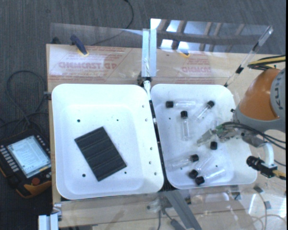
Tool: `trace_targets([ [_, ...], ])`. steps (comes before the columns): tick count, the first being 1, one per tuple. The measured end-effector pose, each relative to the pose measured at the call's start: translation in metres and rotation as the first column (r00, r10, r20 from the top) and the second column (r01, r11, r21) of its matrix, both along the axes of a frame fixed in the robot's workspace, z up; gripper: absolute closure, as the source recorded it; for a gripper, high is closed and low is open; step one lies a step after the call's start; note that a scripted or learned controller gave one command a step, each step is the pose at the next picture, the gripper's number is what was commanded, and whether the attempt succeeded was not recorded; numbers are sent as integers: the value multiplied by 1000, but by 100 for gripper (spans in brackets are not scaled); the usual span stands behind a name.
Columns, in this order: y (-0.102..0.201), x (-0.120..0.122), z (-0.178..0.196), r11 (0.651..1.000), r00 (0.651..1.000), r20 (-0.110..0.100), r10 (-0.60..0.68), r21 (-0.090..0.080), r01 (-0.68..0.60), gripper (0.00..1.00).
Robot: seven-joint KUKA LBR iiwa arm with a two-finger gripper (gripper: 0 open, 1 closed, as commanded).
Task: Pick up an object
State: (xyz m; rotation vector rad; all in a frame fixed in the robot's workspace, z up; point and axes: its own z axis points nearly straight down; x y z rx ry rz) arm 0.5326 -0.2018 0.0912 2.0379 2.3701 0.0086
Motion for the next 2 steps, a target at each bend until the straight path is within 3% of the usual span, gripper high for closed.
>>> trace_targets([
  [1,0,0,0,1000,1000,0,0,0,0,0],
  [2,46,-35,0,1000,1000,0,27,0,-27,0],
])
